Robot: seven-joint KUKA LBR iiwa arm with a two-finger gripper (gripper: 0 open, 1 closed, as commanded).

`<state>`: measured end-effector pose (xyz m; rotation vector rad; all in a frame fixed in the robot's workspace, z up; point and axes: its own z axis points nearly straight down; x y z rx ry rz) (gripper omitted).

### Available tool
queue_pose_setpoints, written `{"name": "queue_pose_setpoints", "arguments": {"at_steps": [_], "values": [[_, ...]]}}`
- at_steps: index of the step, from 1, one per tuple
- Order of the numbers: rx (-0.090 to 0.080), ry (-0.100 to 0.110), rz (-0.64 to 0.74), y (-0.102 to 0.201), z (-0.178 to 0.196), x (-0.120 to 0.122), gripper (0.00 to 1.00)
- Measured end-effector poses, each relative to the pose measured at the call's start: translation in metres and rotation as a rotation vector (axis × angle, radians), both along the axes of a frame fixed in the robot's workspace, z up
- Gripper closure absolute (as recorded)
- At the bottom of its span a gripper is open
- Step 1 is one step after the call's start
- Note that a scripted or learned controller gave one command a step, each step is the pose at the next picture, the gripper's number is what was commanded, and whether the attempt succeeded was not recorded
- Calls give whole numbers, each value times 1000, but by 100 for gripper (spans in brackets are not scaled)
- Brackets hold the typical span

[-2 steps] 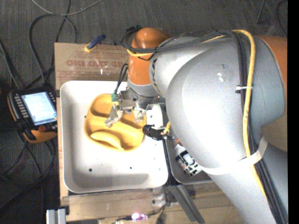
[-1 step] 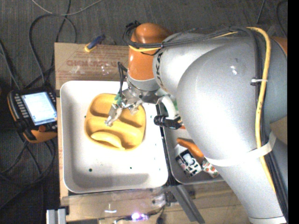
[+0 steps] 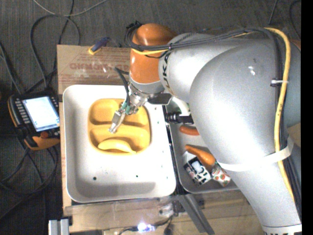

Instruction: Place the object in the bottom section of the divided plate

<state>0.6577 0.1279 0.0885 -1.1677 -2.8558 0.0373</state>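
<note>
pale yellow banana [image 3: 115, 145], curved, in yellow divided plate [image 3: 142, 131] (bottom section)

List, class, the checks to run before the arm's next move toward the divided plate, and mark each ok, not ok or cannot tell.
1. Tool is over the plate: ok.
2. Tool holds an object: cannot tell; nothing is clearly seen between its tips.
3. Plate sits flat inside the left bin: ok.
4. Bottom section has room: not ok; a yellow banana-like piece already lies there.
5. Other objects, such as the carrot, lie in the right bin, apart from the plate: ok.
</note>
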Motion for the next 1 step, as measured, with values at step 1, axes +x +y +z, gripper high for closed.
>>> {"name": "queue_pose_setpoints", "arguments": {"at_steps": [1], "values": [[-7,-61,-199,-48,95,7,0]]}}
